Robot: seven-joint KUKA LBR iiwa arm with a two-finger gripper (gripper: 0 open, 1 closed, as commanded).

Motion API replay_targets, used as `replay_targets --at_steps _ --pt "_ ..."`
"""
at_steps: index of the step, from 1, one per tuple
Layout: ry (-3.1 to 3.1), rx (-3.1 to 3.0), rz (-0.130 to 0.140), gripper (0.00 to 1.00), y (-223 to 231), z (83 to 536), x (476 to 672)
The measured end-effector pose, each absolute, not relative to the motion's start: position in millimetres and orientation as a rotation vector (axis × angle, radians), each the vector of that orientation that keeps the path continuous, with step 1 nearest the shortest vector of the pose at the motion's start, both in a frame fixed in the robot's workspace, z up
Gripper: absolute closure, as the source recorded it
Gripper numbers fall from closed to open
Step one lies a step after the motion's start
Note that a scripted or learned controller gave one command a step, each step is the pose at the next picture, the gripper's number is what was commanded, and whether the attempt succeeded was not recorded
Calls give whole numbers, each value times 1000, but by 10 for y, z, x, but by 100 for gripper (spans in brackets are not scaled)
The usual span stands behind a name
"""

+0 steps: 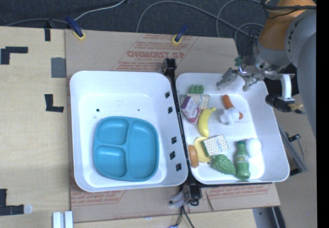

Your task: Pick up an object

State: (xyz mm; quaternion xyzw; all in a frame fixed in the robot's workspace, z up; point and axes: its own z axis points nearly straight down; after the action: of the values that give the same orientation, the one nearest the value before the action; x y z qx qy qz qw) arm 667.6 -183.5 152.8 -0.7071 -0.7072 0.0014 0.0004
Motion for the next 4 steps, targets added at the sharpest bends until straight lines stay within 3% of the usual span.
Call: replay_targets --at_steps 1,2,3,4 --pt "-2226 -2221 0 0 -1541 863 6692" --pt "-2229 -2221 0 100 -1543 963 6696" --pt "-2228 -2222 1 0 -1543 962 6695" --pt "-2225 -2223 -1 0 -1518 867 6116"
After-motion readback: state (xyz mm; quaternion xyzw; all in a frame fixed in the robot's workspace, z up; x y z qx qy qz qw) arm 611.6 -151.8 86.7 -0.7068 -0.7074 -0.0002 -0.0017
